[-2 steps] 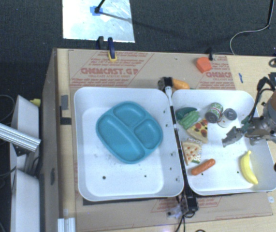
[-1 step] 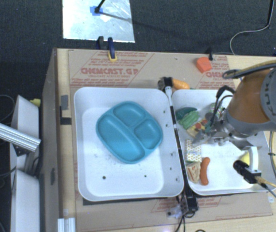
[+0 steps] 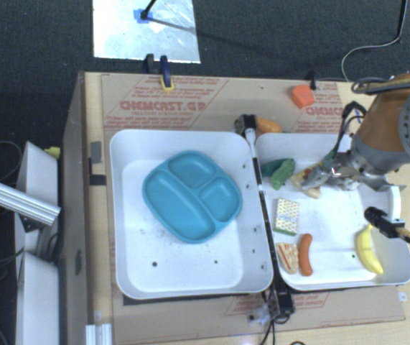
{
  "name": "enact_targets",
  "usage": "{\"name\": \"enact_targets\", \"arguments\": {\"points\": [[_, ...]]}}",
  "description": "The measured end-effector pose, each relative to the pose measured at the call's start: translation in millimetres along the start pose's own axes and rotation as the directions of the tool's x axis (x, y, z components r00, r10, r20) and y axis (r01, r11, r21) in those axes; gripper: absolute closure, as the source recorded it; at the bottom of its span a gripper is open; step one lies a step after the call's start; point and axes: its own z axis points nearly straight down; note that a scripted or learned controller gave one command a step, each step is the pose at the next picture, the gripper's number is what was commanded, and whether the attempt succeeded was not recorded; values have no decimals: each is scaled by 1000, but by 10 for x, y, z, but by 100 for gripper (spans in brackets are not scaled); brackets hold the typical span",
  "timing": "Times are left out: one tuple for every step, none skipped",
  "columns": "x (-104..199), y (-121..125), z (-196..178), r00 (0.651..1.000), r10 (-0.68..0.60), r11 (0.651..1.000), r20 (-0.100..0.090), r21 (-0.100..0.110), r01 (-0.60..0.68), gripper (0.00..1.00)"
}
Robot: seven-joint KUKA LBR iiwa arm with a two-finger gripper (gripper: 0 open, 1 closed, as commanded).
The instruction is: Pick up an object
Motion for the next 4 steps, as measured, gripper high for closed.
{"name": "enact_targets", "arguments": {"points": [[307,512,27,1000,-2,1000,4,26,2,0],[322,558,-100,1000,-3,1000,6,4,3,100],[-313,630,-21,1000,0,1000,0,13,0,100],[130,668,-783,1000,-3,1000,-1,10,3,100]]}}
